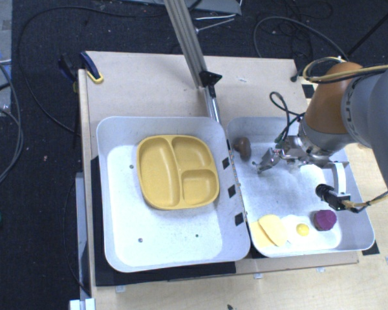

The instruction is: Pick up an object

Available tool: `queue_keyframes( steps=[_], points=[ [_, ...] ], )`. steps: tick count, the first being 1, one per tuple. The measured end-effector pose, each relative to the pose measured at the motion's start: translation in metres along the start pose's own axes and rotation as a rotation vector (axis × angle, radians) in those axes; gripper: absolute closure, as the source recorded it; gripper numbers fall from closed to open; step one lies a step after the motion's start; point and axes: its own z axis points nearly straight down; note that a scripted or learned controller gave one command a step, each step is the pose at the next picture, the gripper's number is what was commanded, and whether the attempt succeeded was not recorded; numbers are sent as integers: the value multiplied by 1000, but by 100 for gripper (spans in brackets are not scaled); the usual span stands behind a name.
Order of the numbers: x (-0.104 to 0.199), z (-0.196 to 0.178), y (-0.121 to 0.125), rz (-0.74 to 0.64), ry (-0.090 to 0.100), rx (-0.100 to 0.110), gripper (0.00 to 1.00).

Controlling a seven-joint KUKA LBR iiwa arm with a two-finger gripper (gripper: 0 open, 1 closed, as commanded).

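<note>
The pincer (266, 165) hovers low in the right bin (359, 241) — whether wide or narrow, one cannot tell. A brown object (243, 147) lies just beside it, up-left — apart, ungripped.

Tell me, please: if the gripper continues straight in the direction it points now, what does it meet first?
The gripper points toward the view's left. Probably it first meets the brown object or the bin wall; depth is unclear.

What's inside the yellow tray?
Nothing that I can see. The tray has three sections, and all three look bare. It sits in the left bin. Whatever lies under the tray is covered.
</note>
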Motion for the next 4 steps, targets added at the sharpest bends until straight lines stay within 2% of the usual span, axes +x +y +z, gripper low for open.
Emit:
queue_keyframes(
  steps=[1,2,4],
  points=[
    [0,-13,1,1,-1,-3,100],
    [6,-66,11,-4,1,-5,100],
    [-1,-169,21,-4,-1,-7,100]
  ],
)
